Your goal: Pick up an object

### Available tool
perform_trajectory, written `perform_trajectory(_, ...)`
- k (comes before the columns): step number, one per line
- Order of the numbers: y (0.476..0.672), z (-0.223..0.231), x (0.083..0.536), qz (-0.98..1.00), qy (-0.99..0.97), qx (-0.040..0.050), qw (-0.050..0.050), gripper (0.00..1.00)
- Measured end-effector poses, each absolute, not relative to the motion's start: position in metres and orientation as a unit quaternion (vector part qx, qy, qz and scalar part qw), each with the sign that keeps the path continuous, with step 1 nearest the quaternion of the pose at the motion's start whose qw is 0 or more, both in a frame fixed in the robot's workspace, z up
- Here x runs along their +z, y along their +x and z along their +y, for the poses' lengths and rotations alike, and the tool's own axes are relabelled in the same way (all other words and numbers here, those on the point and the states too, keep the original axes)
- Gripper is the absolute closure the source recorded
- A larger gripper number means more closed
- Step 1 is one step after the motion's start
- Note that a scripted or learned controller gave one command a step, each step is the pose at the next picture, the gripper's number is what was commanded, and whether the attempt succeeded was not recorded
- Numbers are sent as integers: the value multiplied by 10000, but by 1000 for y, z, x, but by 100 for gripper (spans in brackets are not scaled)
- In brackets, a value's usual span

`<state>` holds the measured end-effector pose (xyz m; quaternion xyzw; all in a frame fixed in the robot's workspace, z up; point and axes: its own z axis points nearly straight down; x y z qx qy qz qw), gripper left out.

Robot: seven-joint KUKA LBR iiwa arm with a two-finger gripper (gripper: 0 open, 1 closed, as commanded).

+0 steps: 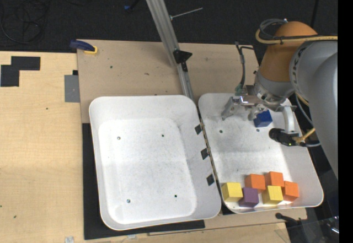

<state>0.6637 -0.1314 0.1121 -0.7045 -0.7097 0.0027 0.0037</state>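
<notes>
Clustered blocks lay at right bin's near edge; hand above, grip state indeterminable, blue block beside.

Two bins side by side — blocks at the right bin's near edge.

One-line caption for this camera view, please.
KUKA arm's gripper hovers beside a blue block in the right bin; other blocks cluster at its near edge.
</notes>
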Motion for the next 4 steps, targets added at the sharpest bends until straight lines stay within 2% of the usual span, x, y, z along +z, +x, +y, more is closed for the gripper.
perform_trajectory(1, 664, -130, 90, -7105, -7037, 12, 13, 0)
perform_trajectory(2, 664, -130, 101, -7109, -7032, 12, 11, 100)
perform_trajectory(4, 654, -144, 213, -7073, -7069, -8, -16, 100)
